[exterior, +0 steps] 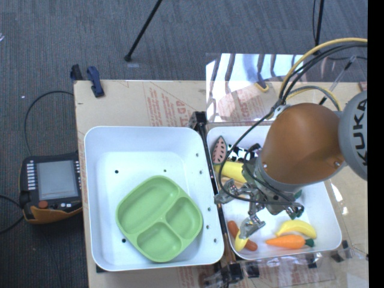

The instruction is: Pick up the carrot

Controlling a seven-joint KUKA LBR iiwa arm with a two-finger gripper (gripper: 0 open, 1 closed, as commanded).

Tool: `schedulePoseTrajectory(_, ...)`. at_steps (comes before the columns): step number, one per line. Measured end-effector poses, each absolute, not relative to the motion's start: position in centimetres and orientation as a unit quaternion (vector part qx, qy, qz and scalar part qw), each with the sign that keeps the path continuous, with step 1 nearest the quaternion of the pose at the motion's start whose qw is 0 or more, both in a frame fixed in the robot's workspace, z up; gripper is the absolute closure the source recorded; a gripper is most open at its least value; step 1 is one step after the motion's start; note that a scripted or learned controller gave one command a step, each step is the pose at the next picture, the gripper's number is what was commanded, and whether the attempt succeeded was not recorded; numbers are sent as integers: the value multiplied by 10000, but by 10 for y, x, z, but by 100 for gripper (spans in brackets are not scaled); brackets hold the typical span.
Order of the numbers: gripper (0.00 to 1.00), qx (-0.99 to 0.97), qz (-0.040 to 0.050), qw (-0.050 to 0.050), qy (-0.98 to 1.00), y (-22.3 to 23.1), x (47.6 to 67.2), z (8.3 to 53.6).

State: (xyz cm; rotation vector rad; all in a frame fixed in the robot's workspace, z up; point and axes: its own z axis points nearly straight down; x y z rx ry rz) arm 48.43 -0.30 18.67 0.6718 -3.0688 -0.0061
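Observation:
The carrot [288, 242], orange with a green stub at its right end, lies flat near the front edge of the right bin [333, 216]. My gripper [252, 222] hangs low over the bin's front left part, under the orange wrist band. It is a short way left of the carrot and apart from it. Its tip is just above a small yellow and red toy piece [243, 242]. Nothing shows held in it.
A yellow banana [297, 227] lies right behind the carrot. A small red piece [232, 227], a watermelon slice [219, 150] and a yellow toy [231, 171] sit along the right bin's left side. The left bin [102, 161] holds a green divided plate [159, 217].

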Motion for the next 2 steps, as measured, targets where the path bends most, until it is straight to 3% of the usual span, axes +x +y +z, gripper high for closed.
schedulePoseTrajectory(2,0,2139,-19,1,-9769,-3,484,187)
